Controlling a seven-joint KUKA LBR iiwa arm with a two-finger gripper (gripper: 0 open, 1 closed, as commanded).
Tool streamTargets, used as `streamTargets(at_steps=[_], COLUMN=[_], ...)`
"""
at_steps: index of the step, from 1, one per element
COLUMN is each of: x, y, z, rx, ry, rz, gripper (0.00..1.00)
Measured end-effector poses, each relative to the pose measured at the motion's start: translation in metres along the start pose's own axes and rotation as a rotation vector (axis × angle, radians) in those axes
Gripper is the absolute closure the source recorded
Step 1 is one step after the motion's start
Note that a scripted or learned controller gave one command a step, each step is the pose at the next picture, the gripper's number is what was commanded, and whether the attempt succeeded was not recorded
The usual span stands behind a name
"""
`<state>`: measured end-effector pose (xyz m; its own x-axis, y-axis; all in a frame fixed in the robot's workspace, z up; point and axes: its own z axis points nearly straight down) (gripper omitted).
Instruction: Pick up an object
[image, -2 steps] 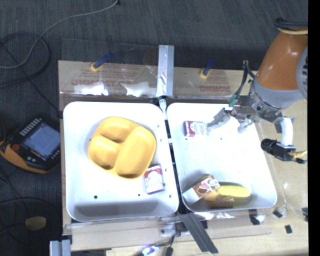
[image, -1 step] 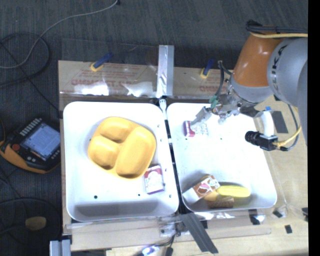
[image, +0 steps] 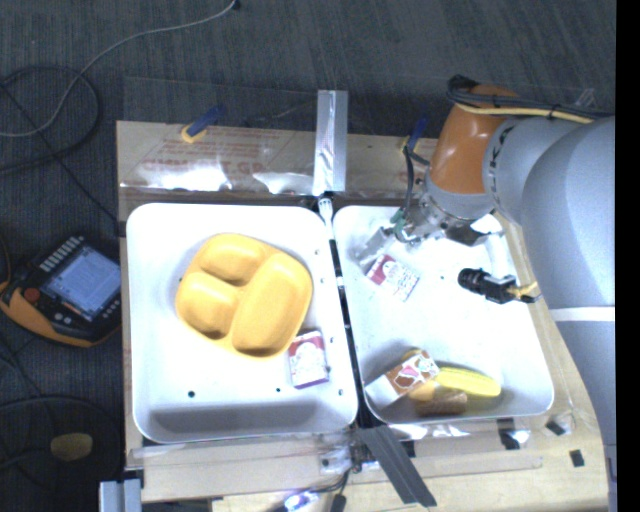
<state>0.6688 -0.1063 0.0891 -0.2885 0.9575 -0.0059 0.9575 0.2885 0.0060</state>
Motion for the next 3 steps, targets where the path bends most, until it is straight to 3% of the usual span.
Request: streamTargets(at_steps=[1, 2, 3], x=[0.018, 0.019, 0.046], y=[-0.046, -0.045, -0.06], z=[-0.001, -0.011, -0.095], rx=[-0.002, -0.006, 0.007], ry=[0.001, 0.002, 0.005], rz=[-0.024, -0.024, 0.072], gripper=[0.0, 1.0, 1.0])
